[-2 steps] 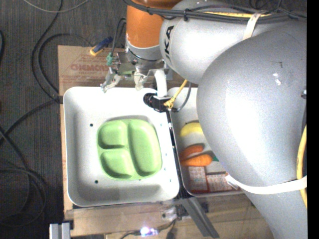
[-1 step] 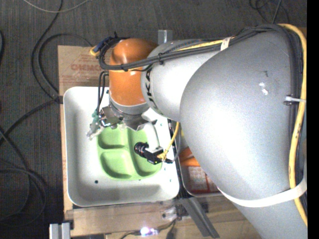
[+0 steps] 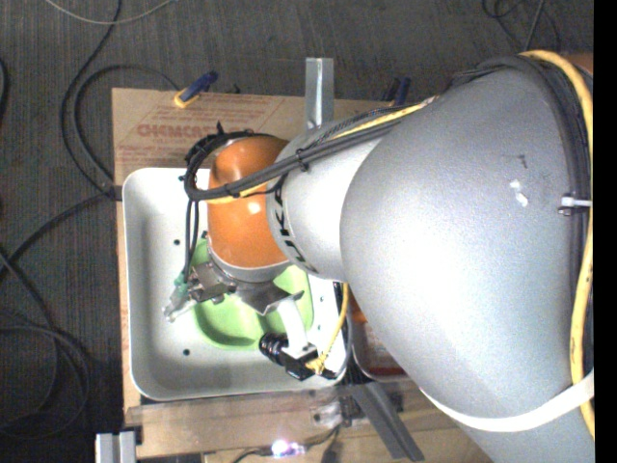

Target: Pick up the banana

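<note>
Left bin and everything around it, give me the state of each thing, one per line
Left bin: flat on the bench, upright.
Green object: lying in the left bin, partly hidden under the wrist.
Gripper: low inside the left bin, over the green object.
Arm: stretched across from the right, hiding the right bin.

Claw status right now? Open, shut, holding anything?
Claw: cannot be told; it sits low in the left bin, over a green object.
</note>
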Tool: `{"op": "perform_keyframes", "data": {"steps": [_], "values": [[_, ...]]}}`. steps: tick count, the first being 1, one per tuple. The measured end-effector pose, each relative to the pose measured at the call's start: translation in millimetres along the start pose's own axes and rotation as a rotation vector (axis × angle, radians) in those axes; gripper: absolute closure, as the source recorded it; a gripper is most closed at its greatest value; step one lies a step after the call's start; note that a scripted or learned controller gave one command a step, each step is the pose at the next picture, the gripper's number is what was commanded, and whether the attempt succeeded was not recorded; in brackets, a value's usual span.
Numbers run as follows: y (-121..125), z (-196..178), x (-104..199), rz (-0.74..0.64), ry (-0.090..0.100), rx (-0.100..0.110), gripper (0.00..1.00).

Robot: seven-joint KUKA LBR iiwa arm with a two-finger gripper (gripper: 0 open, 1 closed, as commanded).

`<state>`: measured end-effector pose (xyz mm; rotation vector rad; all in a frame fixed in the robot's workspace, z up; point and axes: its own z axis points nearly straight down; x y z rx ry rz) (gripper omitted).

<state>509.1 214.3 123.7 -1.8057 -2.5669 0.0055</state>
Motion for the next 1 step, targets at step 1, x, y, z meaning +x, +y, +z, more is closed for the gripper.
{"op": "perform_keyframes", "data": {"steps": [1], "values": [[-19.1,9.5,-21.6,-0.051,0.008,-0.012,0.0]]}}
